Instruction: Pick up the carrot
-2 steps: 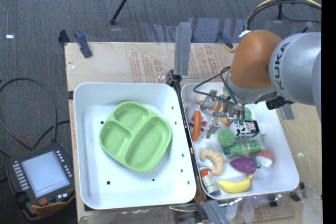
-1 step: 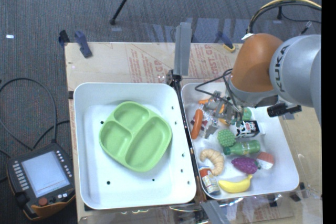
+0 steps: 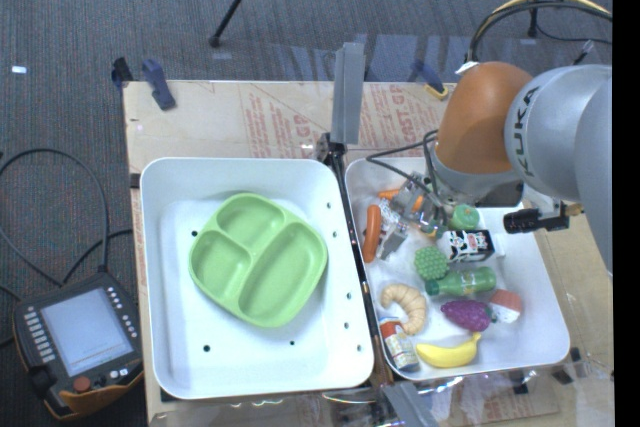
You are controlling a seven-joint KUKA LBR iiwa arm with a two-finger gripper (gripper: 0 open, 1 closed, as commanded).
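Slim orange plastic carrot (image 3: pixel 372 232) lies at the right white bin's (image 3: pixel 553 315) left wall, far end, long axis running near-to-far. Metal two-finger gripper (image 3: pixel 400 227) sits just right of it, tilted leftward; cannot tell its closure or any contact.

The small, slender orange toy carrot (image 3: pixel 372 231) lies flat on the floor of the right-hand white bin (image 3: pixel 553 315), near that bin's left wall and towards its far end. Its long axis runs roughly parallel to the wall, one tip pointing away from the camera.
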